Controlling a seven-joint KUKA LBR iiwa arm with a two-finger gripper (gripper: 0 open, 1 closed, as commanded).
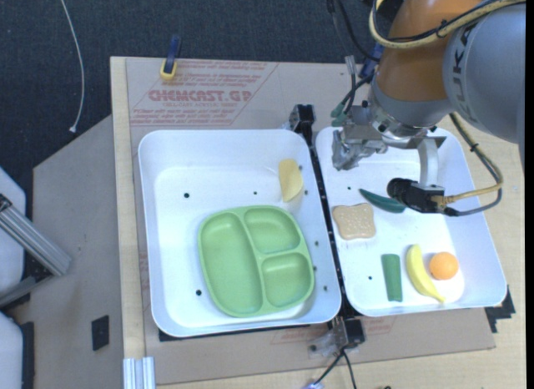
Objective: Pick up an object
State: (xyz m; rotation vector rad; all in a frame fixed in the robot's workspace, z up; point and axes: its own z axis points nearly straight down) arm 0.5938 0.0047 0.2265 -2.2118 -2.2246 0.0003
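Objects in the right bin (480, 212) number five below the gripper (349, 152), whose grip I cannot tell: one bread slice (355, 222), one green pod (382, 200), one green block (391, 277), one banana (420, 275), one orange (443, 265).

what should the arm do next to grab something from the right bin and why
Probably lower the tool toward the bread slice, the nearest item just below it in the camera view. The tool sits over the right bin's upper left, with nothing visibly in it.
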